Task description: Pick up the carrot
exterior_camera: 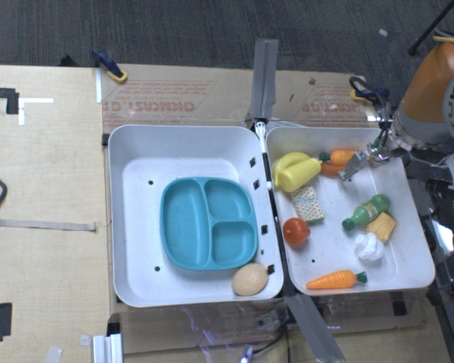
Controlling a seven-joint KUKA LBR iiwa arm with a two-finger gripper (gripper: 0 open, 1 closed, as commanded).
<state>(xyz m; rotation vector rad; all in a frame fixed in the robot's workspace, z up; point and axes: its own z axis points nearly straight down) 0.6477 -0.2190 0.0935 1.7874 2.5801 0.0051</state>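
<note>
The carrot [334,280] lies at the near edge of the right bin [408,267], untouched. The gripper [356,165] hovers far from it, grip state unclear; next it must travel over and descend.

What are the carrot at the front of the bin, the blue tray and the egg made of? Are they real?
The carrot looks like toy plastic: even orange, smooth, with a molded green stub. The blue tray seems hard plastic, one flat color with rounded compartments and a faint sheen. The egg is matte beige; it could be plastic or wood, which the view leaves open. Probably all pretend.
</note>
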